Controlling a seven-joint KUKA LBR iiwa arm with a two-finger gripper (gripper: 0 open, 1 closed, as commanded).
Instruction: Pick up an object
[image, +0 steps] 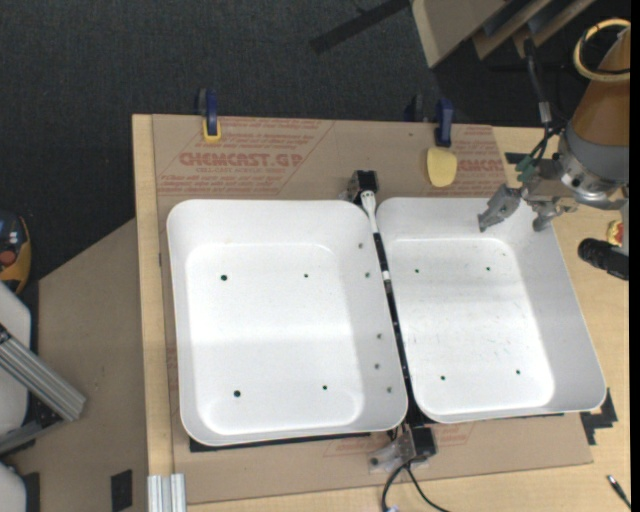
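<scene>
From the overhead camera: my pincer (516, 208) hangs spread open and holding nothing over the far rim of the right bin (560, 330), beside the left bin (190, 330). I see no object lying in either bin, so closing here risks grabbing only air.

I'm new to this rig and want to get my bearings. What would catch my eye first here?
Two white bins fill the bench side by side, left and right. The arm reaches in at upper right, its pincer over the right bin's far edge. A yellow piece lies on the board beyond the bins.
</scene>
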